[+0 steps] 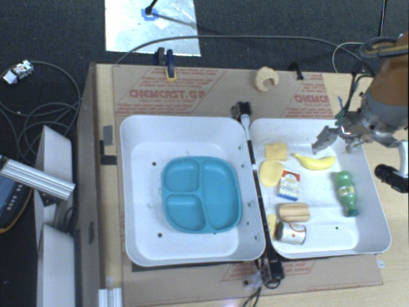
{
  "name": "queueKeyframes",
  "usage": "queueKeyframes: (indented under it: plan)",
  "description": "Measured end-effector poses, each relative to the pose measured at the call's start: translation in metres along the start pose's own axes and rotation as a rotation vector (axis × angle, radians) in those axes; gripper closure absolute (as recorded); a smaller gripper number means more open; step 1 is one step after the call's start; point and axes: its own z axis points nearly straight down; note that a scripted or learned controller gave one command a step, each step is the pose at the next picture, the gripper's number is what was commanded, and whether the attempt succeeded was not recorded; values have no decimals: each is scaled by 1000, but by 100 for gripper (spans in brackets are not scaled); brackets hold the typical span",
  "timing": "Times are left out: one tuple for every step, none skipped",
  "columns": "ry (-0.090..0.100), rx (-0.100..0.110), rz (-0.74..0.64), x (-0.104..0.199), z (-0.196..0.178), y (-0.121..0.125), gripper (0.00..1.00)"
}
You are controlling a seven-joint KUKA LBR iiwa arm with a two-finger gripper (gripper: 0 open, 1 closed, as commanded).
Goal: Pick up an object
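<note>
We are looking down on two white bins sitting side by side on a cardboard-covered bench. In the left bin [137, 171] a blue divided plate [200, 194] is lying flat near the middle. A clamp [243, 112] is sitting at the far end of the seam where the bins meet.

Moving right, the right bin [370, 235] is holding the loose items. A pale yellow slice [277, 151] is lying near its far left corner, with a round yellow piece [271, 171] just in front of it. A small red-and-white carton [289, 185] is resting beside that piece, and nearer the front a tan roll [293, 212] is lying just behind a can [291, 233] tipped on its side. A banana [314, 162] is lying toward the middle of the bin, and a green bottle [346, 193] is lying on its side to the right.

The gripper [332, 137] is hanging just above and behind the banana, reaching in from the right. We are seeing its fingers spread apart, with nothing between them. A beige lump [267, 78] is sitting on the cardboard beyond the bins.
</note>
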Motion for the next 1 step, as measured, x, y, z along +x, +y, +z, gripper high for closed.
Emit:
queueKeyframes:
  plan:
    - [1, 3, 2, 68, 62, -100, 0]
